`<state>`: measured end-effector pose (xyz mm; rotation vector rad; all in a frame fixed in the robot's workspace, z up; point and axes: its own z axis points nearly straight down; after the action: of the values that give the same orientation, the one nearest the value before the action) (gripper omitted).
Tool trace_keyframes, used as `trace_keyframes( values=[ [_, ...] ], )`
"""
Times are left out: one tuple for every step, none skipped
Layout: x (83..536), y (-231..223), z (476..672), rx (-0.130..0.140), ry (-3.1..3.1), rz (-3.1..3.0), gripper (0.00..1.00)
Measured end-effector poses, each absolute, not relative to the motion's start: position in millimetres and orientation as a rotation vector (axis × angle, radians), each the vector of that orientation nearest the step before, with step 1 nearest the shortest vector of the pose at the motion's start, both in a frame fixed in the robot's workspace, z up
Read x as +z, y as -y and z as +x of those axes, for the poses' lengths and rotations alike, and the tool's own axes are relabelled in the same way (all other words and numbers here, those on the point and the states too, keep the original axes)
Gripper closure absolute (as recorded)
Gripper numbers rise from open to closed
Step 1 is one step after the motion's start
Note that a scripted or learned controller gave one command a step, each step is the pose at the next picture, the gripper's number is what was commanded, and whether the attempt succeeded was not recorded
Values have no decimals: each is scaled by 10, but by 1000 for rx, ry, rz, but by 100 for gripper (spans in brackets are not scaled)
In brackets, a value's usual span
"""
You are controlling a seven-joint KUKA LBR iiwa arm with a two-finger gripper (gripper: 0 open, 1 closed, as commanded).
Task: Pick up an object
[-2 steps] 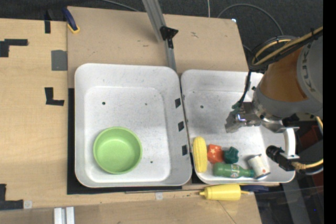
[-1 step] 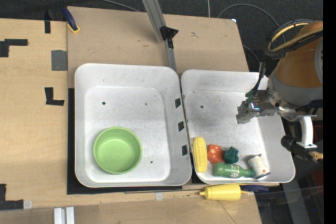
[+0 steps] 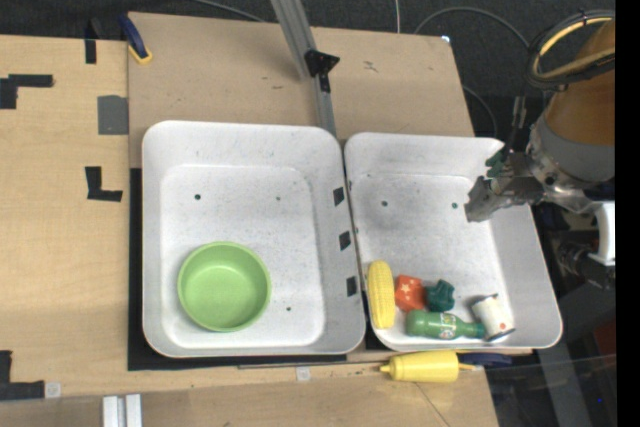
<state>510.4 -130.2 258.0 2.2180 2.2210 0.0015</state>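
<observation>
Over the right bin (image 3: 520, 245), near its right wall: the gripper (image 3: 487, 198), with nothing seen in it. Open or shut? Cannot tell from here. Down at the front of that bin, a small heap of toys: a corn (image 3: 380, 293), a red lump (image 3: 408, 292), a dark green lump (image 3: 440, 295), a green bottle (image 3: 440, 324) lying flat, and a cup (image 3: 492, 313) by the front right corner. All close, some touching. Probably light plastic, hard and a bit slippery, not easy to break. Best pick, at a guess: the corn. Lies at the left end of the heap, long and thin, close by the bin's left wall. Take hold across the middle, the thin way, not by the ends. Mind the wall on one side and the red lump just beside it on the other; little room there. Lots of bare floor in the back half of the bin, so plenty of room to come across before going down. In the left bin (image 3: 150, 215), a bowl (image 3: 224, 287), well apart from the rest; wide and round, so likely hard to grab but by the rim. On the bench (image 3: 250, 65), just outside the front wall, a yellow bottle (image 3: 425, 367); near the edge, so best left alone.
</observation>
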Motion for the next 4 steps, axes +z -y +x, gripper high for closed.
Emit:
trace_keyframes(
  values=[
    [2478, 836, 5333, -1, -2229, 2216, 100],
    [2371, 374, 5527, -2, -2229, 2216, 100],
    [2415, -98, 5593, 0, -2230, 2215, 100],
    [2438, -548, 5733, 0, -2230, 2215, 100]
  ],
)
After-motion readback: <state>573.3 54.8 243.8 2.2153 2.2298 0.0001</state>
